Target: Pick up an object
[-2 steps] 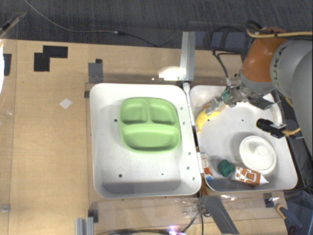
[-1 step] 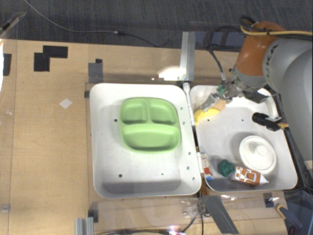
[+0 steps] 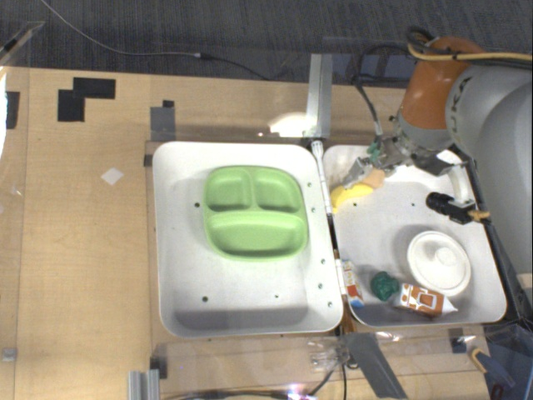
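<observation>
I'm reaching my hand (image 3: 372,163) down into the upper left corner of the right white plastic bin (image 3: 493,302), nosing at the yellow rounded soft object (image 3: 351,195) lying there against the bin wall. I'm closing in for the grasp. My wrist is tilting leftward; hand opening, I cannot tell. Next, I'm needing a clean pinch, then lift.

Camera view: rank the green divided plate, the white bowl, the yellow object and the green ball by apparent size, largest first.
1. Green divided plate
2. White bowl
3. Yellow object, partly covered by the pincer, so its full size is unsure
4. Green ball
</observation>
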`<state>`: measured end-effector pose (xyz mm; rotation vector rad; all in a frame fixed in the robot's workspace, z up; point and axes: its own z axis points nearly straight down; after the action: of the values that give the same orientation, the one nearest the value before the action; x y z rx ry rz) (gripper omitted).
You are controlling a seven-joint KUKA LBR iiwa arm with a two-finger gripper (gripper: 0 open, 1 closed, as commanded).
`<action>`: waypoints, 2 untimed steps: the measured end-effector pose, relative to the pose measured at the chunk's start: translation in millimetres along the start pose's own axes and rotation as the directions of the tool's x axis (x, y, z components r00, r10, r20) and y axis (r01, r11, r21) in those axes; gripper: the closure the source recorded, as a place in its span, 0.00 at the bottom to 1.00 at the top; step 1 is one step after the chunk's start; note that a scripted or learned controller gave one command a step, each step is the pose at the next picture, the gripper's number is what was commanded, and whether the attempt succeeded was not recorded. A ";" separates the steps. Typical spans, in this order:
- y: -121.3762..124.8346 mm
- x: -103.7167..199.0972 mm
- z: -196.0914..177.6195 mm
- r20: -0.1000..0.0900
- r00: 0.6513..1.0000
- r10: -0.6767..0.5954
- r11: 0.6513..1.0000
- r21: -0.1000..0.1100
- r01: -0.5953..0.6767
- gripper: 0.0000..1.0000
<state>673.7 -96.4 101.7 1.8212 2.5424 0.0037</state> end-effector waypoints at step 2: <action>-65.1 -18.3 14.2 -0.006 0.987 0.161 0.987 0.005 -0.161 0.00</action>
<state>618.2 -134.8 87.0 2.0255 2.3938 0.0051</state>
